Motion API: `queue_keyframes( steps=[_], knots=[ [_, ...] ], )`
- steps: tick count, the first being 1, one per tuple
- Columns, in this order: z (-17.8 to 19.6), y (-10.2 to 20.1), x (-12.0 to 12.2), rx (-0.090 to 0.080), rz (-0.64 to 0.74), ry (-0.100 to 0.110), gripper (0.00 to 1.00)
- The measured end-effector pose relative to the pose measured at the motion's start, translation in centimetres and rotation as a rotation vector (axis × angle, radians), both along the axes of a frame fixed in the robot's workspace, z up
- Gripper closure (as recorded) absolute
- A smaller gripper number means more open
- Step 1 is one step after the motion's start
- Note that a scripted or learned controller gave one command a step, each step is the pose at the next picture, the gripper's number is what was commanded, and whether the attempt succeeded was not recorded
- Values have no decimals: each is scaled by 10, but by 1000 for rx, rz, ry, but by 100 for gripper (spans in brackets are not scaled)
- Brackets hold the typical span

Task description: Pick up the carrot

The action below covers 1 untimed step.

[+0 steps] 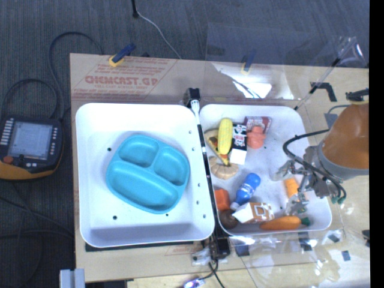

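From the overhead camera I take the right bin (312, 131) as my landmark. The carrot (281, 223) lies flat along that bin's near wall, toward its near right corner, its green end pointing right. My gripper (295, 198) hangs over the bin's right side, just above the carrot in the picture and slightly to its right, apart from it as far as I can judge. I see a small orange piece (291, 186) between the fingers, so the pincer looks clenched on that piece and not on the carrot; what the piece is I cannot tell.

Left of the carrot, against the same near wall, sits a small carton (255, 211), and above that a blue bottle (247, 187). Further toward the bin's far left stands a corn cob (225, 135). To the left of the right bin, the other bin (90, 137) holds a blue divided plate (148, 171).
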State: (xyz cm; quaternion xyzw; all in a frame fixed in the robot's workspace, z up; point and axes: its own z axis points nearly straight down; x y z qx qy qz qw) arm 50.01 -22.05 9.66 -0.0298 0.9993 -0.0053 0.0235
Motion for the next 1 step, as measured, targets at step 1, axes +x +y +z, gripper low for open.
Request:
queue_keyframes(
  steps=[1],
  knots=[
    [8, 1, -3, 2, 3, 16, 100]
  ],
)
